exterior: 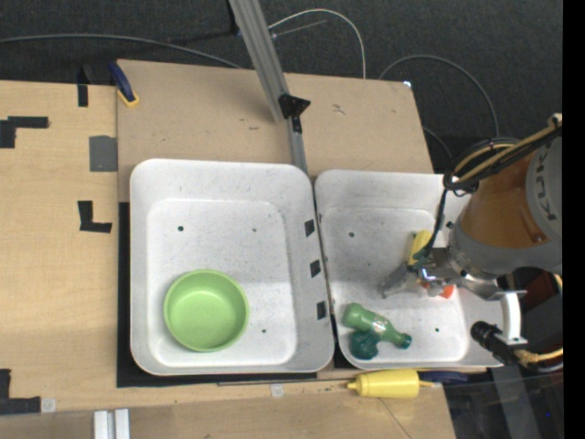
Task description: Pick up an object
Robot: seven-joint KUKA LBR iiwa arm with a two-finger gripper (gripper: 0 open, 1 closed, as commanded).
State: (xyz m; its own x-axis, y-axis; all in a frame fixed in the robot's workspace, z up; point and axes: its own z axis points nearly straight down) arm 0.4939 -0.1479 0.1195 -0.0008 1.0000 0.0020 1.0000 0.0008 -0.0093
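A: Start big. The tabletop (219,122) carries 2 white bins side by side, I suppose so things can be lifted from 1 and dropped in the other.

B: And the arm (507,218) leans in over the right bin (366,199) from the right, low, because that is where the small things lie. The left bin (219,181) has just a green bowl (206,310) near its front corner.

A: The claw (407,277)?

B: Down in the right bin, beside something yellow (420,242). I cannot tell whether it is parted or closed, or gripping anything.

A: What could it take?

B: A green bottle (376,325) lies on its side near the front wall, apart from the claw. A yellow piece (388,384) sits outside, on the front edge.
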